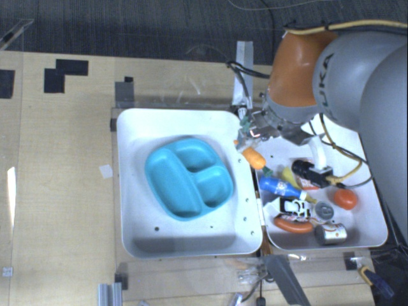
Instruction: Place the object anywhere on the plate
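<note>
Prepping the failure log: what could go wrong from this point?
1. The orange piece lies right at the wall between the bins, just by the claw; a grasp there may clip the wall or slip.
2. The blue bottle lies close beside it, so it could get nudged or caught too.
3. The blue plate has raised dividers; a rounded piece dropped on one might roll off.

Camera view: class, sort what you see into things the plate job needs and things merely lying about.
For the job:
blue divided plate
orange object just below the gripper, probably the one to place

Lying about, in the right bin:
blue tube
red ball
orange sausage-shaped toy
silvery piece
</note>
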Available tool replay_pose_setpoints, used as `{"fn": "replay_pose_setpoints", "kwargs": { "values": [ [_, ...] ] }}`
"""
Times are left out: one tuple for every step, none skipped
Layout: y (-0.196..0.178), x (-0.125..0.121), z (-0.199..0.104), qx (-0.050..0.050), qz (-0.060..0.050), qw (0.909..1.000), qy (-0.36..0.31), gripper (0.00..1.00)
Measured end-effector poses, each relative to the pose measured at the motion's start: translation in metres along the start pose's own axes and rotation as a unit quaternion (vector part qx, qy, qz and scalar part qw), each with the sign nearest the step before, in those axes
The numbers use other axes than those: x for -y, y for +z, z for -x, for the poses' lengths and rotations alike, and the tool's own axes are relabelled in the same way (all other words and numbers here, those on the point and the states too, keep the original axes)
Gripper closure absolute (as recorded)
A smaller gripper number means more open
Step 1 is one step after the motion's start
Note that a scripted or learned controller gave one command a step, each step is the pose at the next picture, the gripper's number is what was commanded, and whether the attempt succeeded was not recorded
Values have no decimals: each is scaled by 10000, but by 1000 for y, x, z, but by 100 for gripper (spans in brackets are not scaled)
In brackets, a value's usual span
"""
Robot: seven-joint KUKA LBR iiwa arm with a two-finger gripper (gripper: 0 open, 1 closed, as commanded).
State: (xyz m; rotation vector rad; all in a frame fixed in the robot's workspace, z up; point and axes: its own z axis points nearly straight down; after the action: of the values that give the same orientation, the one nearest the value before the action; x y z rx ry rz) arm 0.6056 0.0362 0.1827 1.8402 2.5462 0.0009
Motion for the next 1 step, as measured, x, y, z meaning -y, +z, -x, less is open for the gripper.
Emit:
{"fn": "replay_pose_setpoints", "kwargs": {
  "values": [
    [1,-20,-56,0,-10,10000,-44,100]
  ]
}}
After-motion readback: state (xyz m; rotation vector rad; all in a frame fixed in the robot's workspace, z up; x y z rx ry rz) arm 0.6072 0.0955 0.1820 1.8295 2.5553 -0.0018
